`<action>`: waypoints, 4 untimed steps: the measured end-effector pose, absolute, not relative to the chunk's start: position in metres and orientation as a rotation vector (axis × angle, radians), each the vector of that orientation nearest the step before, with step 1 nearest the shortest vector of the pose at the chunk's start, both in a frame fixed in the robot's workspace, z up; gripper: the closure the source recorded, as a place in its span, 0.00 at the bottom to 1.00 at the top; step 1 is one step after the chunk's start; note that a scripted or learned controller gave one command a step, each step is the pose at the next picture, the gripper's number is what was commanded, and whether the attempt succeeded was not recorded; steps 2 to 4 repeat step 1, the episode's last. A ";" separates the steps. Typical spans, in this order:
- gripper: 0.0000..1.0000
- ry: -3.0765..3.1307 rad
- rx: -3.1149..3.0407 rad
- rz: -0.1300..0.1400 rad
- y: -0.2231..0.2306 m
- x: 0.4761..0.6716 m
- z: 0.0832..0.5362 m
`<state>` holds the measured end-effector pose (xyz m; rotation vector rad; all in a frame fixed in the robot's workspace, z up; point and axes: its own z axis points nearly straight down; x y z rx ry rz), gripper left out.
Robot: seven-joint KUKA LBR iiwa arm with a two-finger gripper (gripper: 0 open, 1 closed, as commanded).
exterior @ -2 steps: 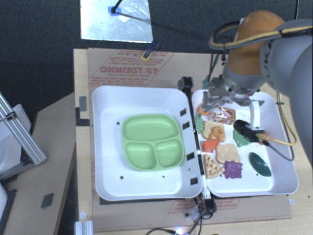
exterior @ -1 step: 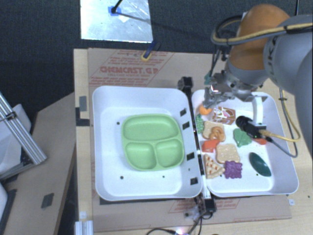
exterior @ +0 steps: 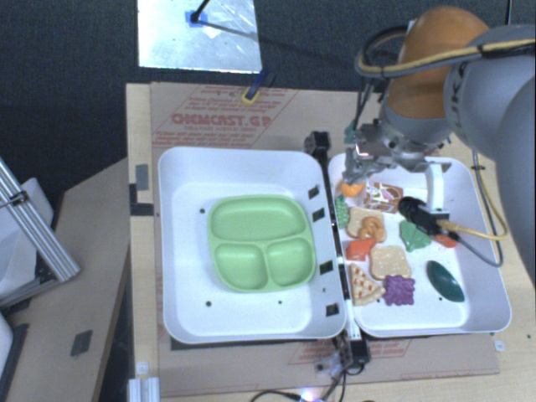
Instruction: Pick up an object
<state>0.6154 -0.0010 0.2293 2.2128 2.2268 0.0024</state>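
My gripper (exterior: 355, 177) hangs low over the far left corner of the right bin (exterior: 486, 296), just above an orange piece (exterior: 352, 189). Around it lie toy foods: a red and white packet (exterior: 383, 196), a tan pretzel piece (exterior: 367, 223), a red piece (exterior: 360, 248), a toast slice (exterior: 389, 262), a pizza wedge (exterior: 362, 285), purple grapes (exterior: 399, 291), a green leafy piece (exterior: 414, 236) and a dark green oval (exterior: 445, 280). Nothing shows between the fingers.
The left bin (exterior: 184, 224) holds a green divided plate (exterior: 260, 243). A black divider (exterior: 328, 233) runs between the bins. The arm's orange band and grey body loom over the right bin's far side. A foil sheet (exterior: 199, 23) lies beyond the bench.
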 end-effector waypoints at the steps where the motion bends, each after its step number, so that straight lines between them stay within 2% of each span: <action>1: 1.00 2.221 2.220 0.001 -0.017 0.613 0.232; 4: 1.00 2.221 2.220 0.001 -0.017 0.613 0.232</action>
